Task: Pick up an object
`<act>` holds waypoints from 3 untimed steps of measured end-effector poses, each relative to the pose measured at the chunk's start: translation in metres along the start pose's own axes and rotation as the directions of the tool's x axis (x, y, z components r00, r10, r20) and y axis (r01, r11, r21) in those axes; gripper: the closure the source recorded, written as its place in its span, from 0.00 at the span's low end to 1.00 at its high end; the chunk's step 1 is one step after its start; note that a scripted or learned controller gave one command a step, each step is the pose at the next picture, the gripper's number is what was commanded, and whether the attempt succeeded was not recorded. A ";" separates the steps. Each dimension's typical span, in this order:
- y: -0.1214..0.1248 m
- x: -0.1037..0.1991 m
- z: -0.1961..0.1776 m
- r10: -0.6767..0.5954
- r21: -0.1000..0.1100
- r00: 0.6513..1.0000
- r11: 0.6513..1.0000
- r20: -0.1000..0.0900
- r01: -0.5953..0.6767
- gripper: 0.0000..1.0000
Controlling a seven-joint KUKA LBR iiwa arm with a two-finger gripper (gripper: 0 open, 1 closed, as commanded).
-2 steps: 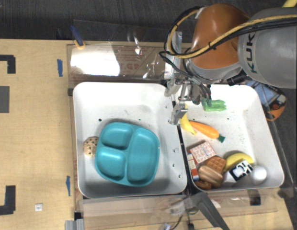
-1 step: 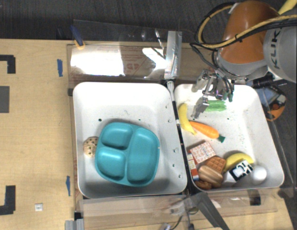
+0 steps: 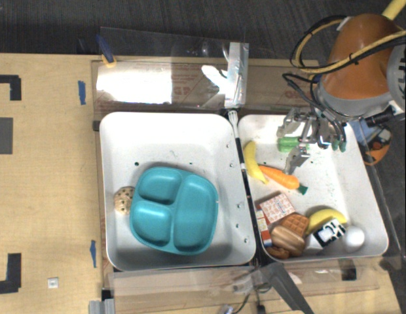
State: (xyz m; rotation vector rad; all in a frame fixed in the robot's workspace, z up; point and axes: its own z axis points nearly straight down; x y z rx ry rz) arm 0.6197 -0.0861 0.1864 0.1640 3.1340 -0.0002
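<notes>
Orange carrot (image 3: 280, 176) — green-tipped, tapered, lying flat

Arm (image 3: 360, 51): cut off by the top and right edges.
Cookie (image 3: 124, 200): partly behind the teal plate (image 3: 173, 208).
Gripper (image 3: 296, 163): fingertip gap too small to tell.
Carton (image 3: 276, 208): print unreadable.

Right bin (image 3: 370, 195) crowded, seemingly throughout
</notes>
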 end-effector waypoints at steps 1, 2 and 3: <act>0.001 0.000 0.000 -0.002 -0.001 1.000 1.000 0.000 0.002 0.00; -0.006 0.006 -0.022 -0.067 0.000 0.998 0.998 0.006 0.067 0.00; -0.028 -0.043 0.089 0.042 0.000 0.999 0.999 0.001 -0.042 0.00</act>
